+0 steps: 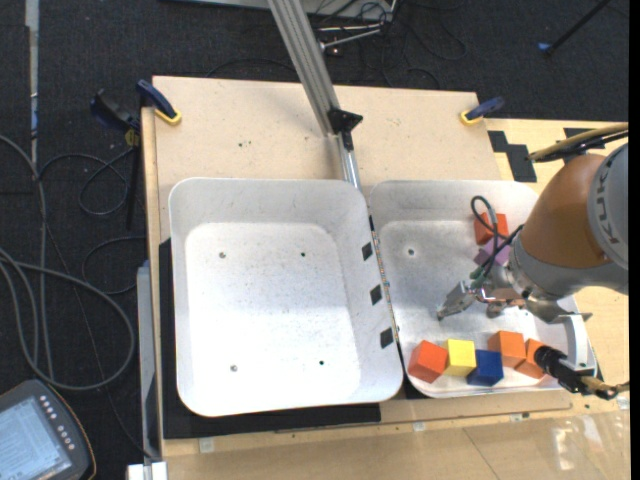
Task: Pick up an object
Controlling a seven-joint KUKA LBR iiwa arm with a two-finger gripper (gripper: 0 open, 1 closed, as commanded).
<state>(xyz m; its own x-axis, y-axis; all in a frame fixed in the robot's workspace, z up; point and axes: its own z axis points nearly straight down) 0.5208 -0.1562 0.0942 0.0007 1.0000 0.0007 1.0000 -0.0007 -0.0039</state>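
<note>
My gripper (452, 304) hangs over the middle of the right bin (420, 218), pointing left, open with nothing between its fingers. Along the bin's front edge lie an orange block (429, 359), a yellow block (461, 354), a blue block (487, 368) and two more orange blocks (511, 345), all in front of the gripper and apart from it. Behind the gripper, near my wrist, sit another orange block (490, 228) and a small purple piece (489, 257), partly hidden by the arm.
The left bin (265, 288) lies beside the right one, with a raised shared rim (375, 268) between them. A metal pole (305, 53) slants down to the bins' back edge. The grey arm covers the right bin's right side.
</note>
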